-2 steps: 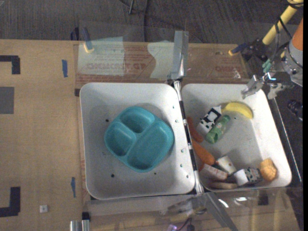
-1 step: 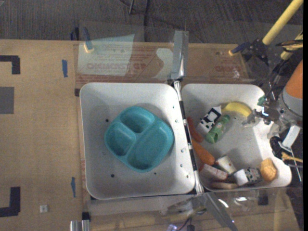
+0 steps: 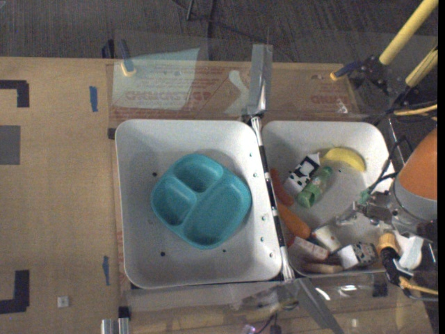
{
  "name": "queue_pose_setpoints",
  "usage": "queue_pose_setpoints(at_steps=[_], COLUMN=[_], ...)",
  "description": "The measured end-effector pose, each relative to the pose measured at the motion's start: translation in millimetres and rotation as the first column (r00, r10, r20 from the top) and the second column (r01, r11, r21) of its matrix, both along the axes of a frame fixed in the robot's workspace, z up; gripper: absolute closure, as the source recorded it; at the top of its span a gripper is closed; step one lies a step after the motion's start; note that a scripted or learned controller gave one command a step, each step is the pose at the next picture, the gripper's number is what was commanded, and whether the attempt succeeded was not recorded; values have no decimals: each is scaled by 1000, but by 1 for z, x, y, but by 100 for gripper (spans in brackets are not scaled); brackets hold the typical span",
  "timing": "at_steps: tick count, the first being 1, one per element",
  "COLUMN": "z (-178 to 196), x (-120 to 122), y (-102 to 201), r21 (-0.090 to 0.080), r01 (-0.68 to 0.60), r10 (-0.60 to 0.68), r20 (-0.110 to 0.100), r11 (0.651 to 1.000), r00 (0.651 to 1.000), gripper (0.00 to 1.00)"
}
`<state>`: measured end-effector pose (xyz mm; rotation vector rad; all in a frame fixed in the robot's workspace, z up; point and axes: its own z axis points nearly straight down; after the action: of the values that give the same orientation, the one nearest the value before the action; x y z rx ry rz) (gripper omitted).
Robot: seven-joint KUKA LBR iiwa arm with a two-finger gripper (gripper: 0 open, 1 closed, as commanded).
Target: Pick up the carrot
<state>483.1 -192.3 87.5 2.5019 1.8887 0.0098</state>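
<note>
Gripper (image 3: pixel 356 214) sits low in the right bin (image 3: pixel 372 134); its state cannot be told. Carrot (image 3: pixel 293 220) lies just to its left, apart.

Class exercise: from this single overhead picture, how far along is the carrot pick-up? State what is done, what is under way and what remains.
Done: little that shows. The carrot lies in the right bin, along its left wall, near the green bottle.
Under way: the gripper is over the right bin, to the right of the carrot and apart from it.
Left: reaching the carrot, closing on it and lifting it.
</note>
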Motion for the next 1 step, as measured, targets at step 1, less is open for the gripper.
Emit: queue_pose_setpoints(at_steps=[1], z=[3], x=[8], y=[-12], r21=[20], r01=[175], r10=[-175], r20=[1], r11=[984], r00=[985], gripper=[0])
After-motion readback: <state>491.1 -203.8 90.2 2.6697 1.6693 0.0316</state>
